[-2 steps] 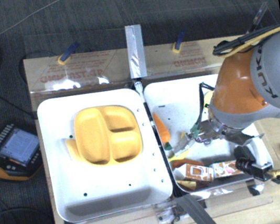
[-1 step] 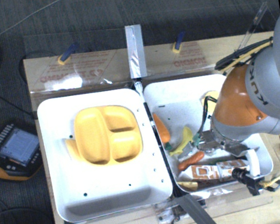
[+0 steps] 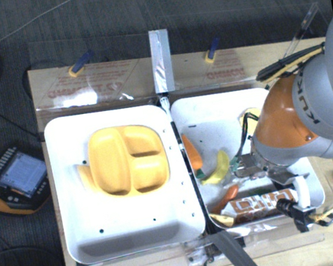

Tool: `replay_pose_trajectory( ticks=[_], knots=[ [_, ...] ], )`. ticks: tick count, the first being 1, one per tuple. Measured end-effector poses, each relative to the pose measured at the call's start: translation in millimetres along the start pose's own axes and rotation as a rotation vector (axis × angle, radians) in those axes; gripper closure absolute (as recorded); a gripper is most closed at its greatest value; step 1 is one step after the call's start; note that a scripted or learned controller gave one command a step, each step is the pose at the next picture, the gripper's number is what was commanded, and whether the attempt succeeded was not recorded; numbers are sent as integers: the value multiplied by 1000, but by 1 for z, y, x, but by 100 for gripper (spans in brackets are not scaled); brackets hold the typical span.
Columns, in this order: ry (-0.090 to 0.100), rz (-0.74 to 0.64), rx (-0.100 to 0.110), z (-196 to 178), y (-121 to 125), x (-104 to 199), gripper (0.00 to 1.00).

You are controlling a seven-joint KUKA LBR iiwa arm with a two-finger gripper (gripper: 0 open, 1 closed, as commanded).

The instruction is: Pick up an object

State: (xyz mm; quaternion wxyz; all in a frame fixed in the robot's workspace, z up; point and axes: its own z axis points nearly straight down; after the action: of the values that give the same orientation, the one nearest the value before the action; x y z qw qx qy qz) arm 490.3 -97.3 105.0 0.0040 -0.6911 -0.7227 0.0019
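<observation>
Clutter decides the pose: the end effector, its grip state impossible to tell under the wrist, hangs low in the right bin, with the banana just left and the brown packet below.

Bright, even overhead light; glare whitens the bins; focus soft.
</observation>
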Motion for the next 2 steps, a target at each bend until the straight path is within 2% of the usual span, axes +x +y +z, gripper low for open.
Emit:
replay_pose_trajectory(
  ticks=[1, 2],
  knots=[
    [2, -1, 5, -6, -1, 1, 100],
    [-5, -64, -14, 15, 32, -9, 100]
  ],
)
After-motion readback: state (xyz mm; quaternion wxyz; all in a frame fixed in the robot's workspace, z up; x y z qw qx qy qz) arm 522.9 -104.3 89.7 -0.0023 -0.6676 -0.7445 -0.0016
